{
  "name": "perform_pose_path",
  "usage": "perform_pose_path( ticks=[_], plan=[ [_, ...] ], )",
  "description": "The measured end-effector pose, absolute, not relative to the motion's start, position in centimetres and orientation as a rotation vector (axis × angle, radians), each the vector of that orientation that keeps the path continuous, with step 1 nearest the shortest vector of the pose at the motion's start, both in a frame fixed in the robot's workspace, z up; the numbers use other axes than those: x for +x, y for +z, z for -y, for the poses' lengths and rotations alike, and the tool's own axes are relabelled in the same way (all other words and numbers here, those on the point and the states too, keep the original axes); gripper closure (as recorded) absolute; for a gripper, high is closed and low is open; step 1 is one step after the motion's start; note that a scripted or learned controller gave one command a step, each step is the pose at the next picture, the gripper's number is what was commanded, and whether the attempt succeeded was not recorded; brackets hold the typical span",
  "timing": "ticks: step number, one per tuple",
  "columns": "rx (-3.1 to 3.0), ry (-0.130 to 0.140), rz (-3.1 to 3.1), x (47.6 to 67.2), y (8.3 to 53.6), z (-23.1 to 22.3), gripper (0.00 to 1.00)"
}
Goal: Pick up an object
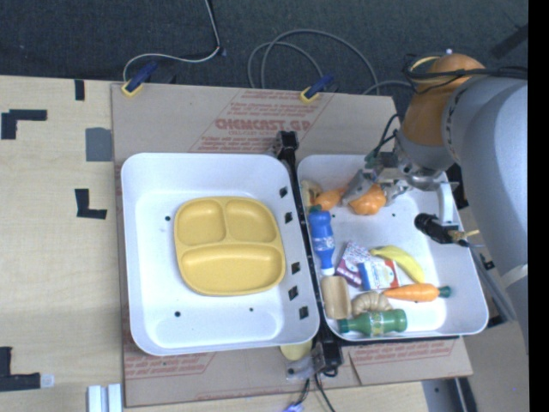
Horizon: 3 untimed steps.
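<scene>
- Two shallow white plastic bins sit side by side; we take the right bin point(467, 303) as our landmark, the left bin point(146, 230) touching its left wall.
- Along its near wall we count one green glass-like bottle point(374, 323) lying flat, one glossy orange carrot point(416, 293) just behind it, and one tan bread-like roll point(335, 297).
- Mid-bin we see one curved yellow banana point(403, 262), one crinkled snack packet point(367, 270) and one blue tube-shaped bottle point(321, 239).
- One smooth yellow three-compartment plate point(229, 245) rests in the left bin.
- At the far wall, the gripper point(375, 191) is clenched on a rounded orange toy fruit point(368, 202), beside one smaller orange piece point(327, 200).
</scene>
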State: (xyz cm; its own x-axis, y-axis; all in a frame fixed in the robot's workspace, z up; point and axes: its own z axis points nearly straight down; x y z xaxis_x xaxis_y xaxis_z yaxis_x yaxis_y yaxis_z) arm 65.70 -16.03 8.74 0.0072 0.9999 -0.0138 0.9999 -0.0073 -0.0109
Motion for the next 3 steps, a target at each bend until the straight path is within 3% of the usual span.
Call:
perform_pose_path(
  ticks=[2,3],
  plan=[
    [2.219,-0.001,-2.218,66.5,8.6,12.7,0.00],
    [2.217,-0.001,-2.220,66.6,9.6,12.5,1.00]
  ],
)
